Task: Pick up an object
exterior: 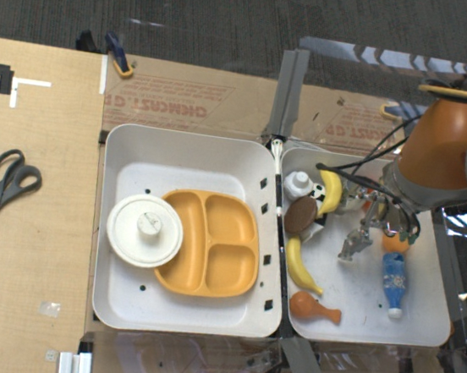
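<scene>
The right bin (427,335) holds several small items. A yellow banana (300,267) lies along its left wall, with an orange drumstick-shaped toy (314,308) below it. A brown rounded item (300,217), a small white bottle (299,183) and a yellow toy (329,192) crowd the upper left corner. A blue bottle (392,283) lies on the right, just below a small orange item (394,242). My gripper (370,232) hangs low over the bin's middle, between the yellow toy and the orange item. Nothing is visibly held.
The left bin (100,292) holds a yellow divided plate (217,247) with a white lidded bowl (145,229) on its left edge. Scissors (1,185) lie on the bench at the far left. The arm's orange band (444,145) looms over the right bin's upper right.
</scene>
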You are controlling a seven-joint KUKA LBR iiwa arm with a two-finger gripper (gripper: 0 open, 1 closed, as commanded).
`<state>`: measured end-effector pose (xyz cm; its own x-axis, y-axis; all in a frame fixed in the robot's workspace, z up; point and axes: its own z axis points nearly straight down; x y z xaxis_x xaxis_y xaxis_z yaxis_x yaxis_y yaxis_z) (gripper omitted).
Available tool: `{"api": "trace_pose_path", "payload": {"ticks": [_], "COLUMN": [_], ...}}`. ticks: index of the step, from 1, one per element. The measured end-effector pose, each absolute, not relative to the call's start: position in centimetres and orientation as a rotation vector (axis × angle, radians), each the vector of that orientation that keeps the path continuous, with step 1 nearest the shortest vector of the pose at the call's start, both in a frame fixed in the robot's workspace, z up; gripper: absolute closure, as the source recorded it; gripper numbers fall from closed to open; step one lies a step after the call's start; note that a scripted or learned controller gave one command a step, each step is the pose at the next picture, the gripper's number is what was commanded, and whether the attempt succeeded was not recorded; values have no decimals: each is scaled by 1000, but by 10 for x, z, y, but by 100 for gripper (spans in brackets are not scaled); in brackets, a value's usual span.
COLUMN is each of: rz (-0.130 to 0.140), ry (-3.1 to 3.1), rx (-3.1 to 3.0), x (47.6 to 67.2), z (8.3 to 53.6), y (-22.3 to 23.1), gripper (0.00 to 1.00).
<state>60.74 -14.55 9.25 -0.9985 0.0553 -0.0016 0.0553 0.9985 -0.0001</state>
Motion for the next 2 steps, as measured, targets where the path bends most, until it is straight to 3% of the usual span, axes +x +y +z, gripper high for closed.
{"api": "trace_pose_path", "payload": {"ticks": [1,2], "rz": [-2,0], "ry": [3135,3137], "rx": [-123,-112], "x": [556,528], "z": [94,93], "y": [-222,-221], "gripper": [0,0]}}
